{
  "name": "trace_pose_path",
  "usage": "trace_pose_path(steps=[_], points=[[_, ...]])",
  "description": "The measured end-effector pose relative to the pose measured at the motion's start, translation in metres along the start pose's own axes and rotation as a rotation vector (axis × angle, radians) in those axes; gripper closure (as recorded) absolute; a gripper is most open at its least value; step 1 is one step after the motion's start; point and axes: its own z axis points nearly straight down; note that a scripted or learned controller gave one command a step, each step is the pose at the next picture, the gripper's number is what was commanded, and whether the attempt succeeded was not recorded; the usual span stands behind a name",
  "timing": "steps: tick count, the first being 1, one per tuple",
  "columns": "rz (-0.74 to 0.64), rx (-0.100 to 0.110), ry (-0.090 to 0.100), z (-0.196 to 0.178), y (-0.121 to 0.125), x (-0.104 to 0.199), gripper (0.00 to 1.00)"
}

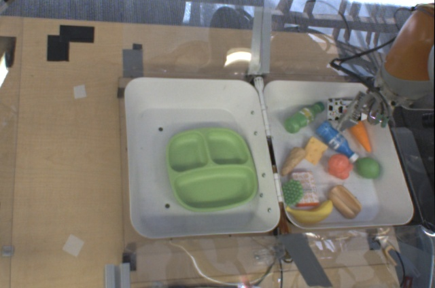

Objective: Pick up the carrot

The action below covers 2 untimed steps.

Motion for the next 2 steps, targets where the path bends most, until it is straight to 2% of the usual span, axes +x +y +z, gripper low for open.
trace_pose_path(steps=[1,2], points=[[0.018,-0.003,-0.007,0.028,0.013,0.005,0.0],[0.01,-0.006,-0.015,0.015,0.017,0.003,1.0]])
